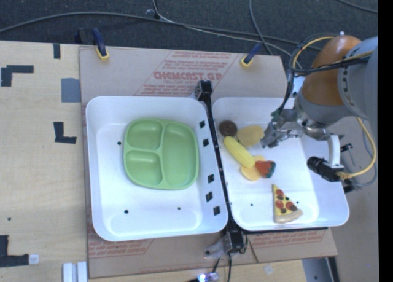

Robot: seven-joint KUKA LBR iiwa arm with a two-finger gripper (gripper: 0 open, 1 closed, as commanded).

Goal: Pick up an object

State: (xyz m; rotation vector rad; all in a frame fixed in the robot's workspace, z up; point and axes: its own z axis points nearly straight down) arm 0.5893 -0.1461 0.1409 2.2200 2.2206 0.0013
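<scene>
The right bin [307, 170] holds several toy foods: a yellow corn cob [238, 151], a brown round piece [228, 128], a pale yellow disc [250, 134], a red and green strawberry-like piece [265, 167] beside a yellow lump [250, 173], and a pizza slice [284, 204] near the front. My gripper [274, 136] hangs low over the bin's back right part, just right of the pale disc. Nothing shows between its fingers.
The left bin [101, 152] holds a green divided plate [161, 153]. A black divider with clips [212, 152] runs between the bins. Cables [276, 4] cross the dark floor behind, and two clamps [100, 44] pin the cardboard base. The arm's grey body [344, 90] looms over the right bin's far edge.
</scene>
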